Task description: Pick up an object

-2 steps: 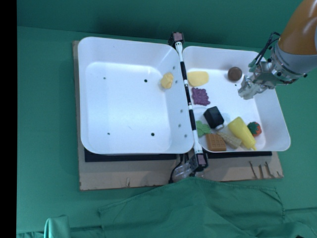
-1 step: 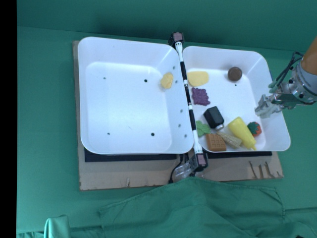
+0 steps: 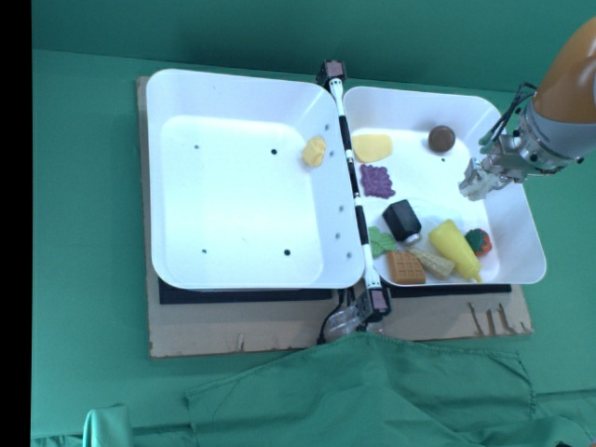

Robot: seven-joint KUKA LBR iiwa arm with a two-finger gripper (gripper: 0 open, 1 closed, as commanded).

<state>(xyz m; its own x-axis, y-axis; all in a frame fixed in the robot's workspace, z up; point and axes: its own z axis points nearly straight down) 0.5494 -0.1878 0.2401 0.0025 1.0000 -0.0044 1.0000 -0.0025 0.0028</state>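
— Gripper hangs over the right bin, near its right wall; whether it is clenched or released I cannot tell, and I see nothing in it.

— How many things lie there?

— Nine: one yellow slab, one brown ball, one purple grape bunch, one black block, one green leaf, one waffle, one corn cob, one yellow pepper, one red-and-green piece (too small to name).

— And the left bin?

— One yellow lump, by its right wall.
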